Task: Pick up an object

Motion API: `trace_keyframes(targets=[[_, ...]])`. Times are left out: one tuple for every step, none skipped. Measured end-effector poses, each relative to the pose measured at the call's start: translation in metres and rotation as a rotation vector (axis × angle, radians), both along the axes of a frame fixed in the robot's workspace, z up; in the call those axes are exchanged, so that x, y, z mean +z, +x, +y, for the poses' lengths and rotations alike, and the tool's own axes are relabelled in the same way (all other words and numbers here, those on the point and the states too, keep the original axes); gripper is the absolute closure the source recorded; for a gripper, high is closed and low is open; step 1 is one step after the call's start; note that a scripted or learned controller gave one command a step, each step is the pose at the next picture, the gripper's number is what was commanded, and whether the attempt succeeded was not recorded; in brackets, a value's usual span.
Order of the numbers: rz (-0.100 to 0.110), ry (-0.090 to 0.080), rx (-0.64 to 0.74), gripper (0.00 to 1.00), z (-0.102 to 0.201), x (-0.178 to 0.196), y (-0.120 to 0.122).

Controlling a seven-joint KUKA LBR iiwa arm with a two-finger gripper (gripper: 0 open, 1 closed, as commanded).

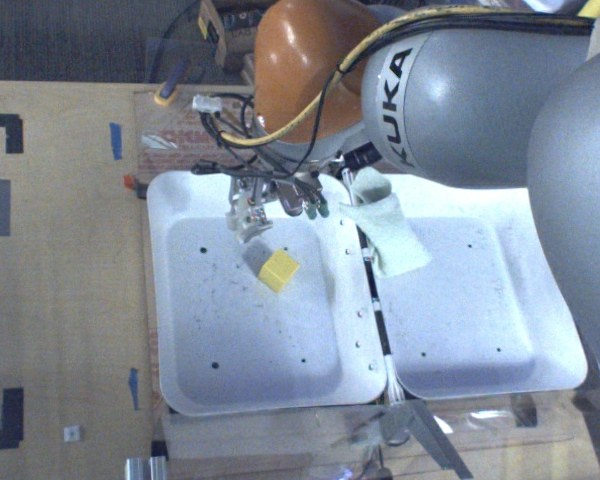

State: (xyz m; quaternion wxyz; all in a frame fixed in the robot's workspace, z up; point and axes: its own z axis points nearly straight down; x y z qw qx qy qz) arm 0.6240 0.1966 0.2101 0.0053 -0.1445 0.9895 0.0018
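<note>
The fingers (250,220), whose spread I cannot tell, hang just at eleven o'clock of the yellow block (279,270) in the left bin (180,368); they should straddle it before closing.

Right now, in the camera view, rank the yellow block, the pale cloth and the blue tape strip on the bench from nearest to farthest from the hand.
1. Yellow block: in the left bin, just below and right of the hand.
2. Pale cloth: to the hand's right, draped over the seam between the bins.
3. Blue tape strip: on the wooden bench, up and left, outside the bins.
</note>
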Motion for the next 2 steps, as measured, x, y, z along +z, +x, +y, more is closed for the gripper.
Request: trace_keyframes(targets=[[0.0, 0.0, 0.117, 1.0, 0.027, -0.029, 0.045], [-0.012, 0.006, 0.112, 1.0, 0.026, -0.016, 0.047]])
